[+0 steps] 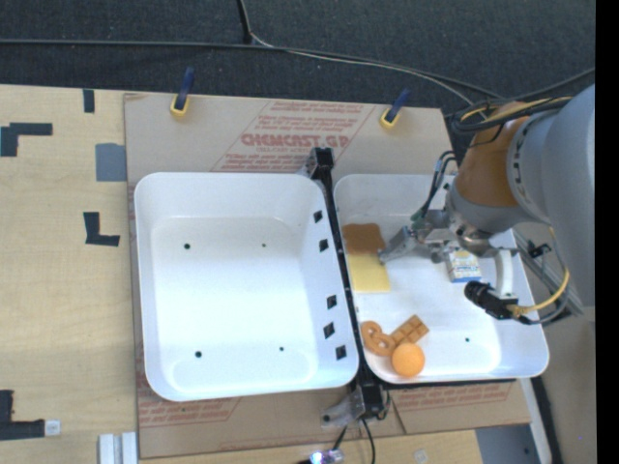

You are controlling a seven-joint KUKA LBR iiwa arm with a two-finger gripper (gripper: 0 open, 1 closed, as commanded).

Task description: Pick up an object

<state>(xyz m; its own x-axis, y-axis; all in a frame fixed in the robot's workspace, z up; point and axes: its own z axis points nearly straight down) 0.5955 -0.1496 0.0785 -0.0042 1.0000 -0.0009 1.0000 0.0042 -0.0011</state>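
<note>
A: Looking down, what is the biggest thing you see?

B: The big grey robot arm with the orange band (503,177). It reaches in from the right, over the right white plastic bin (513,356). The left white plastic bin (232,288) sits just beside it.

A: Where is its hand?

B: The metal two-finger gripper (392,252) is low in the right bin. Its tip is just beside the flat brown square piece (360,237) and the flat pale yellow square piece (368,275).

A: Are the jaws wide or narrow?

B: They look close together, like one thin point. I see nothing held between them.

A: What could it pick up?

B: The two flat squares lie next to the wall between the bins. I think they are light, maybe soft like sponge. They lie flat, so it should pinch them by the edges. Lower down is the orange toy piece with holes (392,334). It looks stiff, and its thin bar part is a good spot to grab. Touching it is the small round orange ball (408,360), near the front wall. It looks smooth, so I think it could roll or slip away.
</note>
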